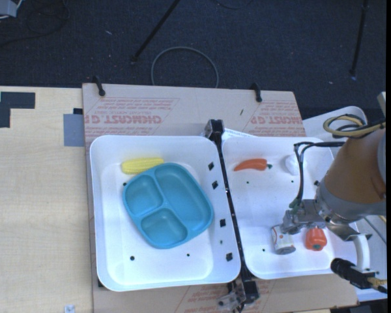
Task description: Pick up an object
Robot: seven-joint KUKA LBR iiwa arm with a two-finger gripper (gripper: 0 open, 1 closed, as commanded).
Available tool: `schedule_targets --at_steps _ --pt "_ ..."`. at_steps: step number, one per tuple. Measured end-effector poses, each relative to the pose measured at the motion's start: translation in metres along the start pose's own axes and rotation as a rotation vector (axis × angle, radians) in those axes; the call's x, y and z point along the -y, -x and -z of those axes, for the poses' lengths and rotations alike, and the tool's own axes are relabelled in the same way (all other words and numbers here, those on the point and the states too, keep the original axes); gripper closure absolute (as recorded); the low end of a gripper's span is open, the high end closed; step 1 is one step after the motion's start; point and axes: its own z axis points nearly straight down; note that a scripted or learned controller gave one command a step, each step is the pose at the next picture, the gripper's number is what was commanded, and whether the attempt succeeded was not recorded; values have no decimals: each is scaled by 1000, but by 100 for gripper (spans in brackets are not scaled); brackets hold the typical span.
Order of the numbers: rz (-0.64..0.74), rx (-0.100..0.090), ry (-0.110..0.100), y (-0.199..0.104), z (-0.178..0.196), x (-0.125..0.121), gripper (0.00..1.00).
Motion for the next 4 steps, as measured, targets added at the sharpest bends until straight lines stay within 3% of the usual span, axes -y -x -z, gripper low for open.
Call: schedule_targets --at_steps 1,2,4 --pt "8 3 7 5 62 -1 100" --pt "8 2 3 5 71 -2 100" --pt "12 -1 1 -91 73 -48 100"
